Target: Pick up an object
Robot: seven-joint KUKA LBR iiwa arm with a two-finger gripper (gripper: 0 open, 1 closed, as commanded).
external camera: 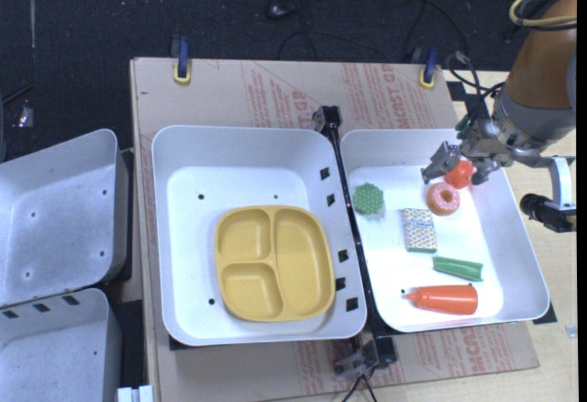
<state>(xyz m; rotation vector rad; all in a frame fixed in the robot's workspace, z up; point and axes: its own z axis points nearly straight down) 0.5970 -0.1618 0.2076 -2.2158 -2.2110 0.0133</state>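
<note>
The left shallow white bin holds a yellow plastic tray with three compartments. In the right shallow white bin, a green bumpy ball lies near the divider, then a patterned rectangular sponge, an orange-red bottle, a green stick-shaped piece and a pink ring-shaped doughnut toy. Above the doughnut, the two-finger gripper pinches a small orange-red round object between its fingers

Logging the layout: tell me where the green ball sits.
The green ball lies in the right bin, near its left wall, left of the patterned sponge.
</note>
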